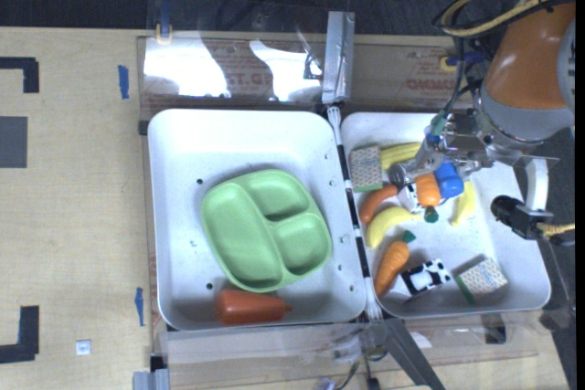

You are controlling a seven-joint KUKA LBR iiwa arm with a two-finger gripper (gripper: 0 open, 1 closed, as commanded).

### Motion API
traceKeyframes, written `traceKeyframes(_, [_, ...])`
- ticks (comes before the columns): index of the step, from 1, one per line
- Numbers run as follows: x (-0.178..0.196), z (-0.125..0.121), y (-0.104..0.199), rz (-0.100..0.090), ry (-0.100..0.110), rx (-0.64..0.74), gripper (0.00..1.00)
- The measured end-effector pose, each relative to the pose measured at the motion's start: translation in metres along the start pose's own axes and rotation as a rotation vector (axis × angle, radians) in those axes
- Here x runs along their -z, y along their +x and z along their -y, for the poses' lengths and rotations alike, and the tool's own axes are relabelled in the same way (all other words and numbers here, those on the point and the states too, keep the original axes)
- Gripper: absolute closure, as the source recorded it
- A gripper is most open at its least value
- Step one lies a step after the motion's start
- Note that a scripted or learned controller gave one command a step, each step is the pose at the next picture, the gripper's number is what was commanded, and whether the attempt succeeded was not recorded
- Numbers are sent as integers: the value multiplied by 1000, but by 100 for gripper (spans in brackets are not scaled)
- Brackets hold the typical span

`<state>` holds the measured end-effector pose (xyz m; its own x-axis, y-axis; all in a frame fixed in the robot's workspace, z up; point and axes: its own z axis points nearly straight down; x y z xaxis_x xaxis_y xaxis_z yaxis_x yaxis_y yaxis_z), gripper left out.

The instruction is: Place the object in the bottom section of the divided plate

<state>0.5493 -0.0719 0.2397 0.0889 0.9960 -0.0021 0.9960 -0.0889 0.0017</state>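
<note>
Lying crosswise below plate (265, 228): sausage (252, 305)

Arm (535, 59): KUKA iiwa, one unit. Rounded grey casing with a broad, glossy orange band above the wrist. Below the band, a paler grey collar. Wrist assembly (457, 146): bare metal brackets and small fittings, with a blue block and an orange-and-white part among them. Cables (484, 5): black and yellow, looped in arcs above the orange band; one pale yellow hose runs off toward the upper corner. A black rounded fitting (512, 213) projects from the lower side.
</note>
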Motion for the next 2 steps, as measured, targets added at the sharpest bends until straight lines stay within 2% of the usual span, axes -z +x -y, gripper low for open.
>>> traceKeyframes(1, [-56,18,86,-2,5,22,100])
traceKeyframes(2, [-27,14,155,-1,2,41,100])
